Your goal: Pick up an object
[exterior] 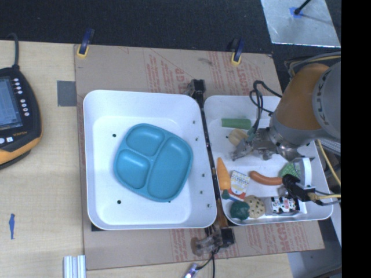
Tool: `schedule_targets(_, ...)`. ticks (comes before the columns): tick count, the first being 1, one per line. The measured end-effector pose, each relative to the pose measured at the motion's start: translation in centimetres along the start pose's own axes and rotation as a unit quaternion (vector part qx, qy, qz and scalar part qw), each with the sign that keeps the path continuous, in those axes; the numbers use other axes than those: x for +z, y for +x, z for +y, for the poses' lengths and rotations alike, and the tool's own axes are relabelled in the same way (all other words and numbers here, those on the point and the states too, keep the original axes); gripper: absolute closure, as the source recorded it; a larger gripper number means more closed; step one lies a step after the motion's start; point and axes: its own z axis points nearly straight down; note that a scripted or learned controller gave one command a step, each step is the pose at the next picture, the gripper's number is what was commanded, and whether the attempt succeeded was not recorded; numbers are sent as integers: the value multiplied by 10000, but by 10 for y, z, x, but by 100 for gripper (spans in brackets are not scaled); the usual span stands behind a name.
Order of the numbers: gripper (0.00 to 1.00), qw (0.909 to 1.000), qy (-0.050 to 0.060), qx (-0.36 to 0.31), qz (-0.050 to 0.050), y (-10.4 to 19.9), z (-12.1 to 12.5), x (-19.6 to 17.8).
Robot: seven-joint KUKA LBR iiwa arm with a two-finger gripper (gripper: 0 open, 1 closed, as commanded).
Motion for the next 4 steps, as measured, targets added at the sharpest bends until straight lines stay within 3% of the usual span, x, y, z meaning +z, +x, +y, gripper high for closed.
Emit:
schedule_targets(1, 0, 10000, -17, 12, 4, 8, 64, -1)
schedule_targets(2, 0, 10000, -17, 10, 4, 20, 93, -1)
schedule_targets(3, 0, 10000, -6, 8, -4, -24, 26, 0)
schedule_targets(4, 0, 10000, -27, 2, 5, 56, 93, -102)
